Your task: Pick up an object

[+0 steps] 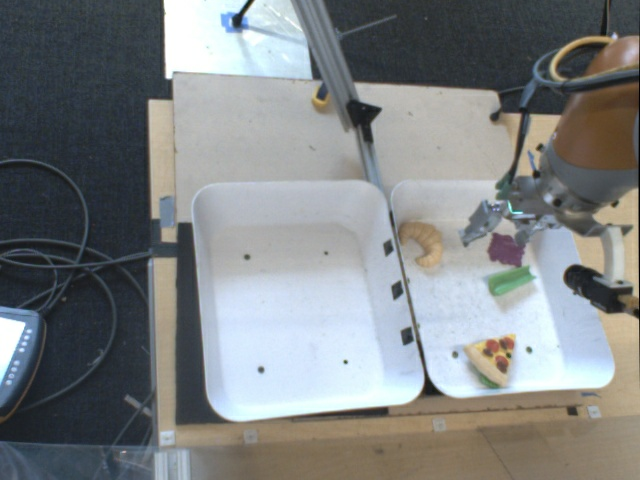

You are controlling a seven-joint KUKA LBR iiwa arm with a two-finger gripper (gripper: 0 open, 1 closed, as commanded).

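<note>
Overhead, metal gripper (497,220) spread, holding nothing; beside it curved tan croissant (423,242), crinkly purple piece (505,249).

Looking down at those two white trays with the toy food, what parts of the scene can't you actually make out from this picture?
- Gripper: small and dark in the camera view, so whether it grips anything is unclear.
- Purple toy: its upper edge sits under the gripper, and it is too small to identify.
- Arm: cut off by the right edge.
- Handheld screen: cut off by the left edge.
- Pizza slice: toppings too small to name.
</note>
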